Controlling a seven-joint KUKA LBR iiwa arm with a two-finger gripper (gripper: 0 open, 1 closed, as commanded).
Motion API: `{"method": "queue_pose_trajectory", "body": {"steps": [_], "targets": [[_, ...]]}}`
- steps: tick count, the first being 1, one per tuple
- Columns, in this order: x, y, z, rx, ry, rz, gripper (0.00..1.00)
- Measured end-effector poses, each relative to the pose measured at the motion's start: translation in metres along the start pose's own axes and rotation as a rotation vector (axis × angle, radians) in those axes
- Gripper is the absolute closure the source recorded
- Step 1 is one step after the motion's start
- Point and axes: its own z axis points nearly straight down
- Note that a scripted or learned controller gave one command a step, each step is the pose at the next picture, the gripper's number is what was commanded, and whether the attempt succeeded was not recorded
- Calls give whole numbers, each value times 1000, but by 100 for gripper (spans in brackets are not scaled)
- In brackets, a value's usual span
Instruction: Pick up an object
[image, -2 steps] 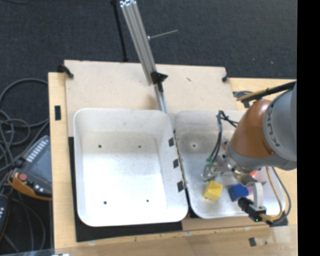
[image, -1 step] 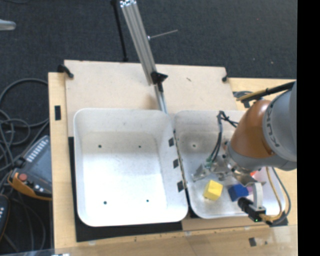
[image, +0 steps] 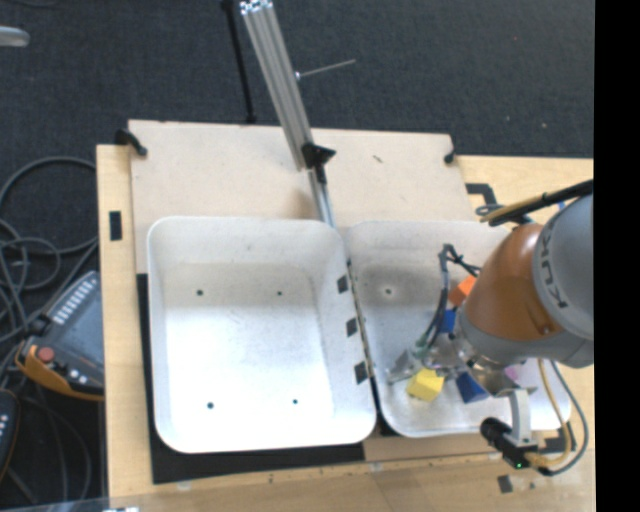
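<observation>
My gripper is low in the right bin, near that bin's front. A small yellow block lies just below it, touching or nearly touching it; I cannot tell whether the block is held. A blue piece lies right of the block, partly under the arm. An orange piece peeks out beside the wrist's orange band. A bit of pink shows under the arm. The arm hides much of the right half of this bin.
The left bin sits beside the right one, sharing a raised divider. A slanted aluminium post rises from the back of the bench. Cables and a pendant lie on the floor at left.
</observation>
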Motion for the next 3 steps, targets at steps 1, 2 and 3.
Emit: {"method": "queue_pose_trajectory", "body": {"steps": [1, 2, 3], "targets": [[-1, 2, -11, -4, 0, 6, 100], [-21, 0, 0, 1, 0, 0, 100], [-14, 0, 0, 0, -1, -2, 100]]}}
